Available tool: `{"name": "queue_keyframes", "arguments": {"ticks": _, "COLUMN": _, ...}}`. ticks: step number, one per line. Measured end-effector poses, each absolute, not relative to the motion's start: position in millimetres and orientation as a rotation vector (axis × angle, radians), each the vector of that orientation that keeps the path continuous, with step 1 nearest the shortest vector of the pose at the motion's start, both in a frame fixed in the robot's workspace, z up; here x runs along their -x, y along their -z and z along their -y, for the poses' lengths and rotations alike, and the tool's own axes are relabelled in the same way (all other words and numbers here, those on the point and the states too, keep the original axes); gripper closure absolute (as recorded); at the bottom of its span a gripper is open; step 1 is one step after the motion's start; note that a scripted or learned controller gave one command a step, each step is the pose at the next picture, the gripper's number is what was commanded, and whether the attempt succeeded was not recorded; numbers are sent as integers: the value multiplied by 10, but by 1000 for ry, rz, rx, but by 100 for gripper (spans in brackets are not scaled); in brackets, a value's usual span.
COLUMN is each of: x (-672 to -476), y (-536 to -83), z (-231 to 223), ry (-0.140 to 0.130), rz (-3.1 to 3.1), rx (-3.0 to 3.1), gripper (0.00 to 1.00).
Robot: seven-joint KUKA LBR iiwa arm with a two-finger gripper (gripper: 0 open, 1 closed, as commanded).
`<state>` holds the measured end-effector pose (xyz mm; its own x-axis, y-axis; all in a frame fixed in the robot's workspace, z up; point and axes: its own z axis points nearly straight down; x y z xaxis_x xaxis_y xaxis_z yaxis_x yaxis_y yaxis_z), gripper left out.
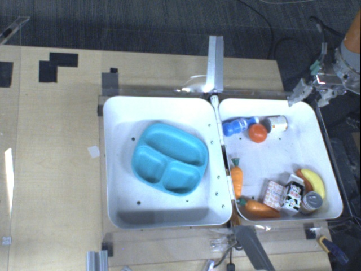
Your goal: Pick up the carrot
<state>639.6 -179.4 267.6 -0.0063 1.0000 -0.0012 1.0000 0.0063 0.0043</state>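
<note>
Looking down on the table (51,168) with its two white bins side by side. Spotting the carrot (237,178) in the right bin (326,151), lying close along that bin's left wall, green top pointing toward the far side, nothing touching its orange body. Finding a longer orange vegetable (262,209) just beyond its tip, stretching along the near wall with a dark green end at its left. Noting a patterned carton (274,193) and a black-and-white box (292,196) leaning just beside that vegetable, a can (312,201) in the near right corner, and a banana (313,180) curving above the can. Picking out, at the far side, a blue bottle (234,127), an orange ball (258,132) touching it, and a small white container (276,123). Catching the claw (316,89) hovering over the far right corner of the right bin, well apart from the carrot and holding nothing visible; not managing to tell whether open or closed. Seeing a blue divided plate (169,157) sitting alone in the left bin (113,151).
</note>
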Motion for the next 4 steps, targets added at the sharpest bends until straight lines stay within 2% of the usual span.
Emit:
{"name": "queue_keyframes", "arguments": {"ticks": 1, "x": -6385, "y": -875, "z": 1341, "ry": -2, "rz": -2259, "rx": -2178, "gripper": 0}}
{"name": "queue_keyframes", "arguments": {"ticks": 2, "x": -5478, "y": -1019, "z": 820, "ry": -5, "rz": -2169, "rx": -2269, "gripper": 0}}
{"name": "queue_keyframes", "arguments": {"ticks": 3, "x": -5377, "y": -1857, "z": 617, "ry": -7, "rz": -2105, "rx": -2326, "gripper": 0}}
{"name": "queue_keyframes", "arguments": {"ticks": 4, "x": -5011, "y": -962, "z": 854, "ry": -7, "rz": -1901, "rx": -2487, "gripper": 0}}
